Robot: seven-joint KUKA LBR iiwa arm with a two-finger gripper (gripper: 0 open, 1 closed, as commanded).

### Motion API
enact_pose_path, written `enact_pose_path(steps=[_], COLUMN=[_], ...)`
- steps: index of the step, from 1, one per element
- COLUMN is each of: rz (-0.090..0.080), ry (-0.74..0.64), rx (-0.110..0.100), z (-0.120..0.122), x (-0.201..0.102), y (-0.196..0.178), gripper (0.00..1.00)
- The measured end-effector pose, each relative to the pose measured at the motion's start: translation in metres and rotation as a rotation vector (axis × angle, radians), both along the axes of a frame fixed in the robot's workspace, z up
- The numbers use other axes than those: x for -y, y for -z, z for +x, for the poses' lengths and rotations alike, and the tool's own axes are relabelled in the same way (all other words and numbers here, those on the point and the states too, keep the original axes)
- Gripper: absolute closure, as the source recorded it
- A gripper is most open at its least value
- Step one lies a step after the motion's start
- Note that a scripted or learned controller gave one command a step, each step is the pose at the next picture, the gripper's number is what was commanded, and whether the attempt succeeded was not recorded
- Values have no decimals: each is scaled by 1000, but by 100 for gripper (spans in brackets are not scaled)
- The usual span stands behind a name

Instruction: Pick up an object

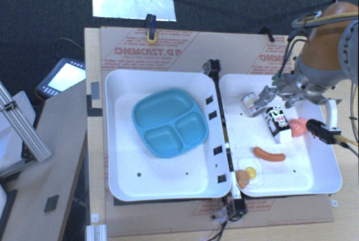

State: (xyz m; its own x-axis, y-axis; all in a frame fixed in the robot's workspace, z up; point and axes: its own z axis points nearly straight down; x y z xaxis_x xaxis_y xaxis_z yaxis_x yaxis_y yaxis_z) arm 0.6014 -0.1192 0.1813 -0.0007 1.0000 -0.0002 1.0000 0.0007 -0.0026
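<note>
Bench bins (168,192) hold items; gripper (259,104), finger state indiscernible, hovers near carton (277,122). Approach step; next: descend onto it.

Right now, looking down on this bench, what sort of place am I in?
Most likely a robotics lab set up for grasping trials. A grey robot arm reaches over two white bins; one holds a blue divided plate, the other toy food such as a sausage and a fried egg.
</note>
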Motion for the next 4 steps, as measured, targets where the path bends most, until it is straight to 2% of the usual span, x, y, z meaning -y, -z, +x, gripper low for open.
enact_pose_path(steps=[1, 2, 3, 4], rz=[0, -1, -2, -1], ry=[0, 0, -3, -3], rx=[1, 7, 10, 7], z=[6, 8, 17, 18], x=[1, 2, 9, 9], y=[44, 30, -26, -51], gripper=[0, 100, 100, 100])
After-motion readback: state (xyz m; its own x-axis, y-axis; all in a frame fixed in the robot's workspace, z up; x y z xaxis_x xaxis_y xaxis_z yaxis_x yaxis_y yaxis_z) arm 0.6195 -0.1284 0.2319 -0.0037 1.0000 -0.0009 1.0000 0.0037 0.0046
